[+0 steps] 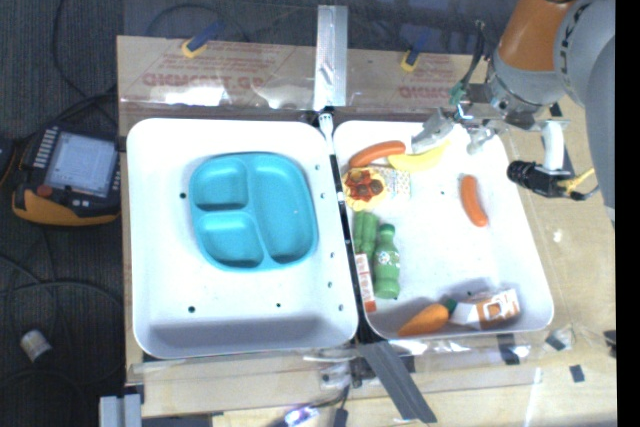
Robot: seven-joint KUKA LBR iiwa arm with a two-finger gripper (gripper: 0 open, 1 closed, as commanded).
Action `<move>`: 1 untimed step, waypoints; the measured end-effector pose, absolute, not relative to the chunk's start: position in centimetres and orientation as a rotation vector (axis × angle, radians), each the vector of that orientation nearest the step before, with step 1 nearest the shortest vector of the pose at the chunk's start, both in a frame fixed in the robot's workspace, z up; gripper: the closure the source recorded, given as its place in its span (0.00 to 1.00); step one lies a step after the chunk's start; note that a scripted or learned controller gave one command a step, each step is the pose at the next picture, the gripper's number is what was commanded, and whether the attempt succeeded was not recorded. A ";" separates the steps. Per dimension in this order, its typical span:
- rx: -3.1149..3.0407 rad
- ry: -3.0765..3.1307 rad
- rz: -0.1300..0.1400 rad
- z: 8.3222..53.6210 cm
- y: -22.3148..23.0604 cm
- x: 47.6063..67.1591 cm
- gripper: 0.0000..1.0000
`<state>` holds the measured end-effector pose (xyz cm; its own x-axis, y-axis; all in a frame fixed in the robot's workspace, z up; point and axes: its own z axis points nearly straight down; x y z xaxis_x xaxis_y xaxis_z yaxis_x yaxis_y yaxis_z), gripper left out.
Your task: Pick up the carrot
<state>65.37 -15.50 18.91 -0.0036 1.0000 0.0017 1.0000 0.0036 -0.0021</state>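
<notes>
Carrot (pixel 424 319) is lying untouched at six o'clock in the right bin (pixel 530 245) while the end effector (pixel 455 122), fingers apart, is hovering at twelve o'clock, pickup not yet begun.

My arm (pixel 575 25) is grey with a broad, rounded orange band (pixel 538 10) above the wrist. A thin black cable loops over the band's top. Below it, the end effector (pixel 462 123) is pale metal, with a black cylindrical fitting (pixel 535 175) alongside.
</notes>
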 end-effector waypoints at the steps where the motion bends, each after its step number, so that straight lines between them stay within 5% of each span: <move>1: -2.216 -2.224 0.000 18.9 -15.5 65.4 0.00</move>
<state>65.38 -15.50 18.91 -0.0036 1.0000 0.0017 1.0000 0.0036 -0.0021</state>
